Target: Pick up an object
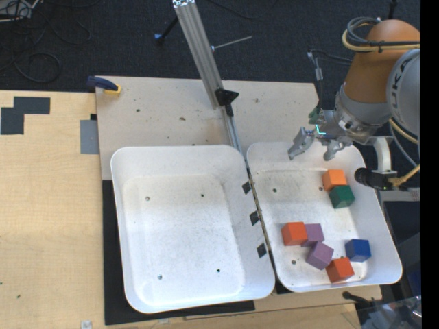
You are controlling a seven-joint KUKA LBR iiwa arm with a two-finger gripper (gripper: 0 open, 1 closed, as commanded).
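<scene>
Arm: I see the grey arm (384, 67) with its orange band reaching in from the right, over the far end of the right bin.
Gripper: the gripper (316, 147) hangs above the far rim of the right bin; its two fingers (300, 144) look spread apart, with nothing between them.
Right bin: the right bin (291, 190) holds all the blocks I can see, gathered along its right side and near end.
Orange block, far: an orange block (334, 179) sits nearest the gripper, just below and to the right of it, apart from the fingers.
Green block: a green block (341, 197) touches the near side of that orange block.
Orange block, middle: a second orange block (294, 233) lies toward the middle of the near half of the bin.
Purple blocks: one purple block (313, 234) sits against the right side of the middle orange block; another purple block (319, 255) lies just nearer to me, tilted.
Blue block: a blue block (357, 249) rests near the right wall of the bin.
Orange block, near: a third orange block (339, 269) sits at the near rim, beside the tilted purple block and below the blue block.
Left bin: the left bin (137, 163) stands beside the right one, their rims touching along the middle.
Desk: the desk (158, 115) carries both bins; a slanted metal rail (202, 50) rises from it behind the bins.
</scene>
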